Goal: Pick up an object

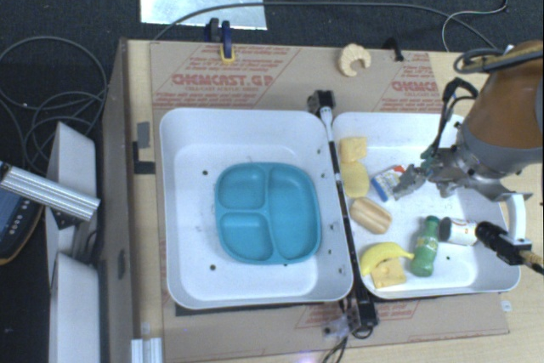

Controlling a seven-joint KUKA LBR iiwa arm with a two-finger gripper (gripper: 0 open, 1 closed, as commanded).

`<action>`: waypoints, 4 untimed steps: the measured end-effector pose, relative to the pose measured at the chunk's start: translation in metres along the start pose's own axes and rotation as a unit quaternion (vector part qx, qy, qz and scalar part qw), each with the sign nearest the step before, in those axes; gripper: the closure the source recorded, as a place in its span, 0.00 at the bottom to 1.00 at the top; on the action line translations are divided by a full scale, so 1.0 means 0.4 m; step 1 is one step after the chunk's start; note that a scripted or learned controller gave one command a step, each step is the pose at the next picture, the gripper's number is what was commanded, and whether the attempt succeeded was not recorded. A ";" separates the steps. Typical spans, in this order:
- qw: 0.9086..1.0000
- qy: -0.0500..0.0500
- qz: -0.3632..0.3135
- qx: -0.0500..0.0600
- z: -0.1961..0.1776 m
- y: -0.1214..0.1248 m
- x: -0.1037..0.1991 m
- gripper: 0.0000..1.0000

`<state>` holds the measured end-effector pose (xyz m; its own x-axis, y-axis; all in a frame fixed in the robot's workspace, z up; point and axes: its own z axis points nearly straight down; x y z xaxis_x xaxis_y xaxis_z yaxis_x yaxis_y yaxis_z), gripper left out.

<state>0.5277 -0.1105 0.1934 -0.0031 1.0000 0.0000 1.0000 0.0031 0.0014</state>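
Observation:
The right bin (406, 127) holds several small items. A small red, white and blue packet (387, 181) lies near its middle. My gripper (409, 181) hangs low just to the right of the packet, its tip right beside it; I cannot tell if they touch. Further items are two yellow blocks (353, 150) (355, 179), a tan bread roll (371, 215), a banana (382, 253), a green bottle (425, 246) and a small white tube (460, 231).
The left bin (183, 183) holds a blue divided plate (267, 212). A black divider rail (337, 183) runs between the bins. A tan pastry-shaped toy (354, 59) lies on the board behind the bins. The arm (506, 119) covers the right bin's right side.

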 end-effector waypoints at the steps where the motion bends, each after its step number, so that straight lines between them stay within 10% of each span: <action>1: 1.000 -0.001 0.002 0.000 0.056 0.064 -0.149 0.00; 2: 1.000 0.000 0.001 0.001 0.273 -0.035 -0.166 0.00; 3: 1.000 0.000 0.000 -0.001 0.272 0.100 -0.047 0.00; 4: 1.000 -0.001 0.001 0.000 0.273 -0.010 -0.130 0.00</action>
<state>0.5239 -0.1624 0.0843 -0.0005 1.0000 -0.0011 1.0000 0.0005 0.0009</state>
